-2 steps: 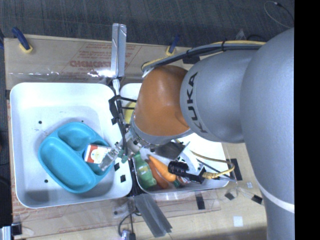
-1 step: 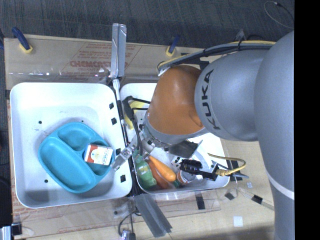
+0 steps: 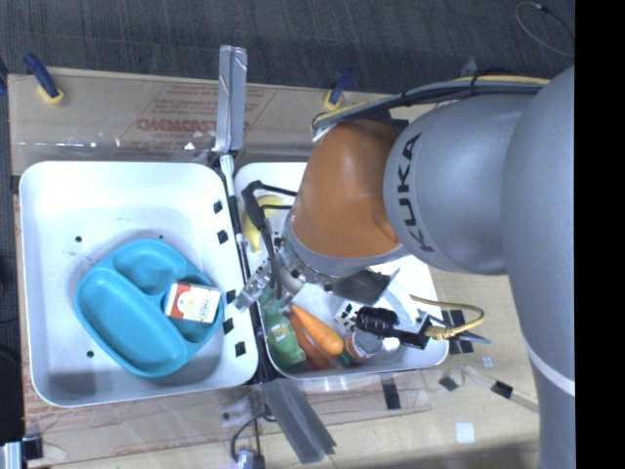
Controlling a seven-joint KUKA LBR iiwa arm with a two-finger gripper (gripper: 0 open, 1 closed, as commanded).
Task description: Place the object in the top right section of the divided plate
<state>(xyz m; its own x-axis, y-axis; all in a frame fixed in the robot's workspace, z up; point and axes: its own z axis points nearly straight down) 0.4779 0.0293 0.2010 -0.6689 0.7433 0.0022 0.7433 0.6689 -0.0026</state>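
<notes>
Nearest to me, a grey metal bracket point(image 3: 298, 420) sits on the desk's point(image 3: 117, 106) front edge where the two bins meet. Just past it, in the near corner of the right bin point(image 3: 278, 176), an orange carrot point(image 3: 317, 330) lies at a slant beside a green item point(image 3: 281, 338) that I can't identify from here; the two are touching or very nearly so.

In the left bin point(image 3: 49, 262), the blue divided plate point(image 3: 127, 320) lies flat towards the near side. A small red and white box point(image 3: 192, 303) rests on it, in the compartment on the plate's right-hand side, close to the wall shared with the right bin. The plate's other two compartments are bare blue.

The end effector point(image 3: 259, 289) is low over the right bin's left wall, just beside the carrot and the green item and just across that wall from the box. I cannot tell whether it is wide or narrow, and I see nothing gripped in it.

Further back, a yellow object point(image 3: 252, 225) lies along the right bin's left side, partly under the arm. The arm point(image 3: 469, 193) comes in from the right, its orange band point(image 3: 342, 193) hanging over most of that bin.

At the far edge, a second grey bracket point(image 3: 232, 96) stands over the bins' junction, and two blue clamps point(image 3: 44, 76) point(image 3: 337, 88) grip the brown board.
</notes>
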